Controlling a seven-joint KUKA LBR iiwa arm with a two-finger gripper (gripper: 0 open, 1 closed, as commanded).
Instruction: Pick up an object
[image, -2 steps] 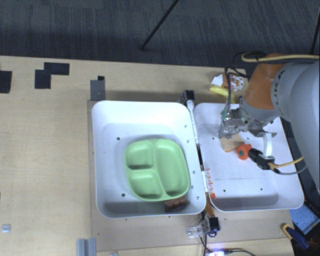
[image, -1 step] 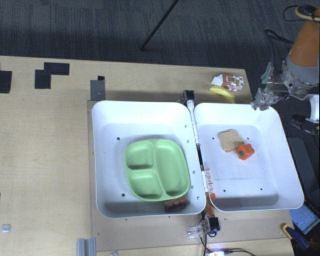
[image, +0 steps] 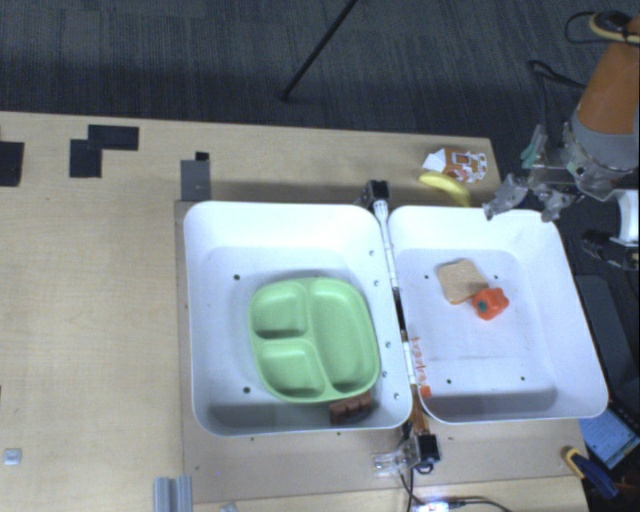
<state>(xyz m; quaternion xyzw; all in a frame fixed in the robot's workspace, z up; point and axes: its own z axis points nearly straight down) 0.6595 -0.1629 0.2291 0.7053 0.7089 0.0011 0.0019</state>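
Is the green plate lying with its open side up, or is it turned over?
Open side up. The green plate lies flat in the left bin, and its three hollow compartments face the camera.

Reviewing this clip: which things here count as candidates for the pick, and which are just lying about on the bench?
Belonging to the job:
- end effector, over the right bin's far rim
- tan slab in the right bin
- orange piece touching it
- green divided tray in the left bin
- brown item at the tray's near edge

Lying about:
- yellow piece and wrapper behind the bins
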